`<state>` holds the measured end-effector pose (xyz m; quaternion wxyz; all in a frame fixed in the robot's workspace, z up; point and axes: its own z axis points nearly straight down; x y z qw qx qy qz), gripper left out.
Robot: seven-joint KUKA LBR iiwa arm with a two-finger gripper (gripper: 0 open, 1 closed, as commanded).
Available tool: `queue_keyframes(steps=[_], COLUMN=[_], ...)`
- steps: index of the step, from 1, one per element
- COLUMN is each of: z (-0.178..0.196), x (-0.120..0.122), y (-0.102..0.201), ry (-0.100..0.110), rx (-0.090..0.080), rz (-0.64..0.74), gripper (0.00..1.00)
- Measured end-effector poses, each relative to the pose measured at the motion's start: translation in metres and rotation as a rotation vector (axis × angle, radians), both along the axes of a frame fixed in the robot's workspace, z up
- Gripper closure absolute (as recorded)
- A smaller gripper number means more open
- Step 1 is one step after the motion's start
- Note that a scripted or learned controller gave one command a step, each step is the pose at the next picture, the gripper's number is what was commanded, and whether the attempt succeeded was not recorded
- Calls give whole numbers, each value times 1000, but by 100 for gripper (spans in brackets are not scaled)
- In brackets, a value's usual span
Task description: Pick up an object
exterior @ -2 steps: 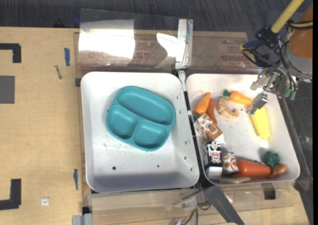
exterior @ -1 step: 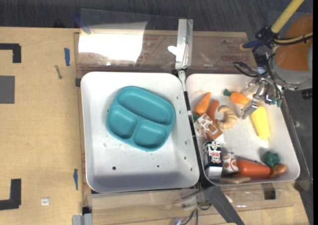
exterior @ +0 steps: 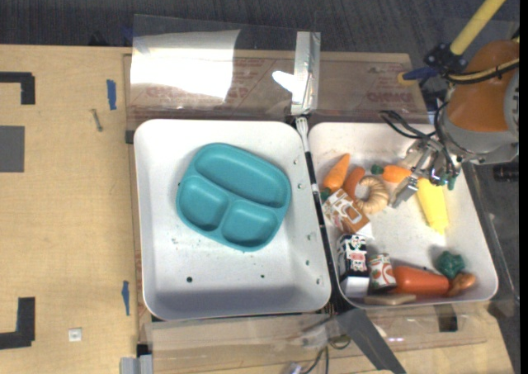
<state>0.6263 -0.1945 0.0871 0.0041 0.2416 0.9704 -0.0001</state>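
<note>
While the grey arm with its orange band (exterior: 487,96) reaches in over the far right corner of the right-hand white bin (exterior: 483,236), its two-finger gripper (exterior: 422,172) hangs low in that bin's far half, just beside the upper end of a yellow plastic corn cob (exterior: 433,204). Metal parts and cables crowd the tool, so whether it is spread or closed I cannot tell, and nothing can be seen pinched in it.

The candidates for picking all lie in this right bin. Along its near edge sit a long orange carrot (exterior: 422,281), a small dark green lump (exterior: 450,263) near the near right corner, and a red-and-white can (exterior: 380,272). Against the left wall rest a black-and-white patterned carton (exterior: 355,253) and a brown-and-white packet (exterior: 346,210), with an orange wedge (exterior: 337,172) and a tan ring-shaped pastry (exterior: 375,196) further back. The toys look tumbled together and not arranged, which suits random grasp attempts.

The left white bin (exterior: 157,199) carries a teal divided plastic plate (exterior: 234,194) lying flat near its middle, probably as a drop target or simply another item.

Judging by the position, the corn cob or the small orange piece (exterior: 395,172) next to the tool is the likeliest target.
</note>
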Motion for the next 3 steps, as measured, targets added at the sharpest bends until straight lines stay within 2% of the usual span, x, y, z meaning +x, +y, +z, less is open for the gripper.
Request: queue_keyframes(steps=[1,2,3], z=[1,11,140], x=[7,11,-1], y=[63,63,111], ry=[-1,-9,-3], rx=[2,-1,0], rz=[72,74,185], gripper=[0,100,100])
